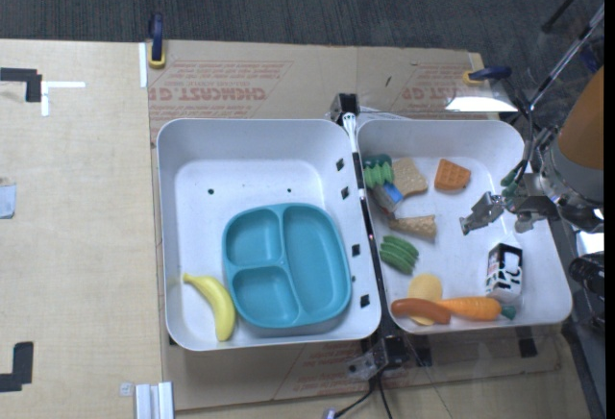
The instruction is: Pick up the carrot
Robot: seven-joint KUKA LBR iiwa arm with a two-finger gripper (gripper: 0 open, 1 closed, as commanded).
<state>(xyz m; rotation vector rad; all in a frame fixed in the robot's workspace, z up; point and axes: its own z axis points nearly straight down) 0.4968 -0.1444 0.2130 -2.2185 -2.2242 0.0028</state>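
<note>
The carrot (471, 308), orange with a small green top at its right end, lies along the front wall of the right bin (538, 311). A red sausage (420, 311) touches its left end. My gripper (502, 213) hovers over the right side of the same bin, behind the carrot and above a black-and-white carton (504, 271). Its fingers (478, 215) stand apart with nothing between them.
The right bin also holds a bread slice (410, 177), an orange piece (452, 176), a green item (378, 172), a wedge (413, 227), a green pod (399, 254) and a yellow round (426, 287). In the left bin (240, 143) sit a teal divided plate (286, 265) and a banana (216, 304).
</note>
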